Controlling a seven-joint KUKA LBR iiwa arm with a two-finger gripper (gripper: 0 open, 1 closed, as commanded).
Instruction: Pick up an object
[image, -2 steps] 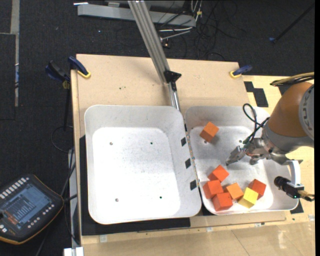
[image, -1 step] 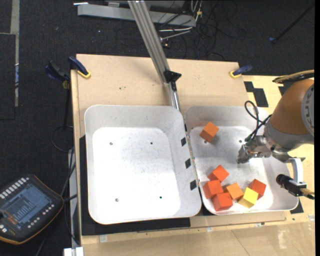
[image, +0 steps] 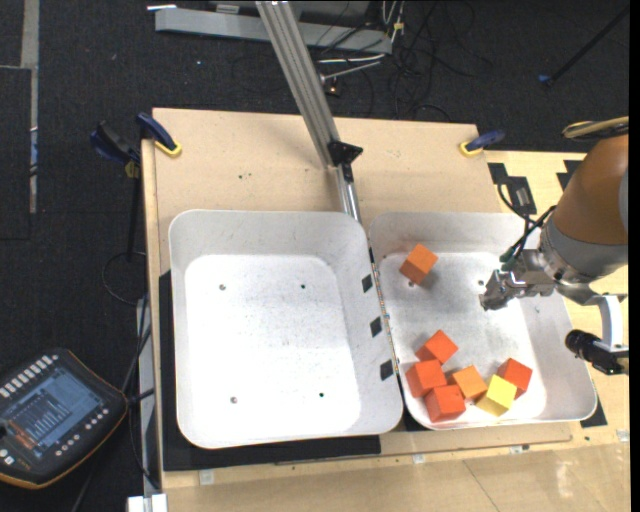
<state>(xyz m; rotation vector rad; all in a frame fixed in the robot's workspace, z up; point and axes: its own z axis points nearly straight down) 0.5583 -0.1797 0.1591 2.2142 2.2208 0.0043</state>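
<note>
Blocks, small matte cubes, sit in the right bin (image: 560, 400): one orange cube (image: 419, 263) alone near its far end, and a cluster (image: 462, 381) of orange, red and one yellow block (image: 498, 393) at the near end. Both bins are white, speckled, round-cornered, on a fibreboard tabletop (image: 250, 160). The tool (image: 497, 293) hangs over the right bin; its grip state I cannot tell

Grey arm (image: 590, 225) from the right, pincer (image: 495, 295) low.
</note>
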